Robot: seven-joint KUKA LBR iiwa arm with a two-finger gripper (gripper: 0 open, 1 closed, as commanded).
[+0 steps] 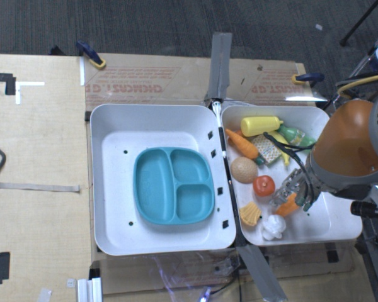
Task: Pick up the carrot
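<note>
Your gripper is down inside the right bin, low among the toys near the bin's middle. There is something orange right at the fingertips, but you cannot tell from this slanted view what it is or whether it sits between the fingers or merely beside them. You also cannot tell whether the gripper is open or closed, because the wrist and its cabling cover most of it.

Just beside the gripper, toward the left bin, sits a red tomato, and past that a tan egg. Below the gripper lie a white garlic-like piece and a small ridged yellow piece.

The carrot you are after lies farther up the right bin, close to the divider wall, slanting from upper left to lower right, its lower end near the egg. It rests on the bin floor, apart from the gripper, with the tomato and egg lying between them. A yellow bottle-shaped toy sits above it.

So, as far as you can judge, the pick is not done: the carrot is untouched and unlifted. What is left is all of it: rising clear, shifting up and toward the divider, lining up across the carrot's body, closing and lifting.

The left bin holds a blue divided plate.
</note>
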